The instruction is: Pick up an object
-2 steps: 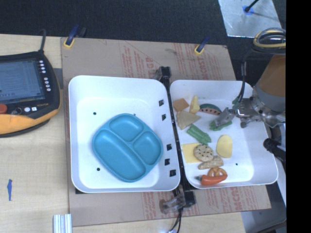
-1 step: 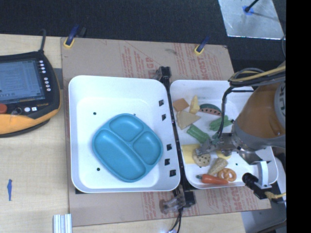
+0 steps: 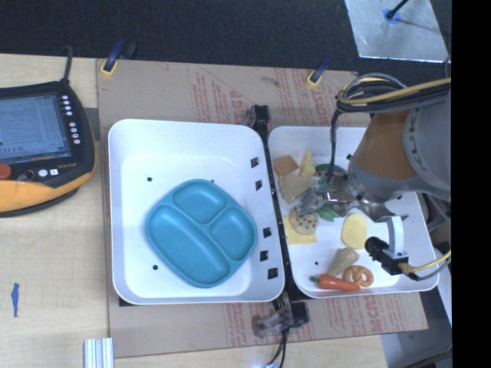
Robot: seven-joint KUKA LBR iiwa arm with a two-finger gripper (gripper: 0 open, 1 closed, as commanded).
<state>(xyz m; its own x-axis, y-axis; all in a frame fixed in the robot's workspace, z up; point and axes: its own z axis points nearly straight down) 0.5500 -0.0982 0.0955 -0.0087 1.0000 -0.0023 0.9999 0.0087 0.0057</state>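
Observation:
The right bin (image 3: 307, 139) holds several toy foods: a tan cracker (image 3: 285, 165), a pale yellow wedge (image 3: 307, 163), a tan piece (image 3: 294, 186), a speckled cookie on a yellow slice (image 3: 304, 222), a yellow round piece (image 3: 354, 231), a pretzel (image 3: 358, 276), an orange carrot (image 3: 336, 283) and a tan roll (image 3: 342, 261). My gripper (image 3: 321, 197) reaches down into the middle of this bin, over a cluster of green and grey bits (image 3: 311, 203). Its tips are lost in that clutter. The arm covers the bin's right part.
The left bin (image 3: 130, 148) holds a blue divided plate (image 3: 201, 231). A teach pendant (image 3: 42, 148) lies on the bench at far left. Black clips (image 3: 259, 116) join the bins. Cables (image 3: 383, 90) loop above the arm.

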